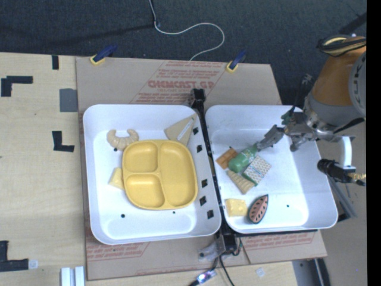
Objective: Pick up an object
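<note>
Here, my gripper (257, 149) reaches into the right bin (297, 189) and its tip sits right at a small heap; whether it is parted or closed I cannot tell from this angle. The heap counts four pieces: one green object (241, 160) touching my tip, one orange ridged piece (226, 158) just beyond it toward the divider, one pale speckled packet (258, 169) directly beneath my tip, and one tan wafer-like piece (240, 183) below those. Further down from my tool lie two loose items, one yellow block (236, 206) and one dark oval piece with a reddish face (258, 208), apart from the heap. Across the divider, well away from my gripper, the left bin (98, 159) carries one yellow sectioned plate (159, 174), one beige curved piece (121, 138), one tan wedge (181, 130) and one yellow piece (116, 177) tucked against the plate's far edge.
</note>
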`<control>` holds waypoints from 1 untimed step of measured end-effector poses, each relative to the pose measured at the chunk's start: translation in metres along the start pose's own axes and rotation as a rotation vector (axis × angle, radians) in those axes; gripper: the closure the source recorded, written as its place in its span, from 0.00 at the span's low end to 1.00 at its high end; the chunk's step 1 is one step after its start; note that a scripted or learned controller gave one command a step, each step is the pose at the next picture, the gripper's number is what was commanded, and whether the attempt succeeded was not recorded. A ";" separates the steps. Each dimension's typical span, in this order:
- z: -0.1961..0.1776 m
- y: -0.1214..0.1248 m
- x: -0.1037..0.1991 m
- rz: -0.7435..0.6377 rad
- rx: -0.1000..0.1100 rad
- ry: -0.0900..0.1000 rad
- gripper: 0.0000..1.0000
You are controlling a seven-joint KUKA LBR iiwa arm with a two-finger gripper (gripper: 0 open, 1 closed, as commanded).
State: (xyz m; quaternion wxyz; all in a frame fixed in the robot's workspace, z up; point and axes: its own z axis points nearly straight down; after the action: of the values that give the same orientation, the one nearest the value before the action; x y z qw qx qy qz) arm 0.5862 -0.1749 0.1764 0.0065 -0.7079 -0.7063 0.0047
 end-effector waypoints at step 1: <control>-0.008 0.003 0.000 -0.003 -0.014 -0.002 0.00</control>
State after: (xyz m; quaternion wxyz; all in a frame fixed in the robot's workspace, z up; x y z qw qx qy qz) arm 0.5896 -0.1747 0.1847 0.0009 -0.7067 -0.7075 0.0007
